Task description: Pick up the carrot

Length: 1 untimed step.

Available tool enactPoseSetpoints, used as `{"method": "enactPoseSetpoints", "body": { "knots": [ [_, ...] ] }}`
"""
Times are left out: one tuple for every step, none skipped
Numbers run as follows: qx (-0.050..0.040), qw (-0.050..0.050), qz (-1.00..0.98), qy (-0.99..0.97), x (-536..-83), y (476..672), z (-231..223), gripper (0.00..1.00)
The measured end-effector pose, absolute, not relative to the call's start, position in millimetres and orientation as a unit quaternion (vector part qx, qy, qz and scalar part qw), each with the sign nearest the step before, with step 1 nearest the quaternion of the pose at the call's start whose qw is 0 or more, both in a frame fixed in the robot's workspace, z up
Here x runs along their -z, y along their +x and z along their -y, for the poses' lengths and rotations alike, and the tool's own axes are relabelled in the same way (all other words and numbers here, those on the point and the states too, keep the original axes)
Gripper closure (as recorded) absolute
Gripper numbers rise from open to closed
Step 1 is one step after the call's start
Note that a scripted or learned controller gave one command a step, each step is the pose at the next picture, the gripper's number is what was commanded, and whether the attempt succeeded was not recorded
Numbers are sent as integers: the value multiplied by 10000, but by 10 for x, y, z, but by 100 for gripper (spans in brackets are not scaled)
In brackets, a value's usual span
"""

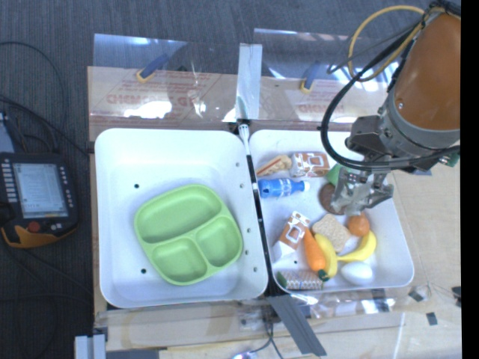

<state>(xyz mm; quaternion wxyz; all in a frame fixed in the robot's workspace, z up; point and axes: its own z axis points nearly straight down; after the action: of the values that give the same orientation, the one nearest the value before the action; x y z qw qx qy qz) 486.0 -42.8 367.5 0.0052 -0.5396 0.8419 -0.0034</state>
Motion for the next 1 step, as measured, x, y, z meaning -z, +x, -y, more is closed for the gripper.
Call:
{"method": "enactPoseSetpoints", "body": {
  "knots": [
    [-4, 22, -8417, -5399, -3635, 4854, 426, 0]
  ]
}}
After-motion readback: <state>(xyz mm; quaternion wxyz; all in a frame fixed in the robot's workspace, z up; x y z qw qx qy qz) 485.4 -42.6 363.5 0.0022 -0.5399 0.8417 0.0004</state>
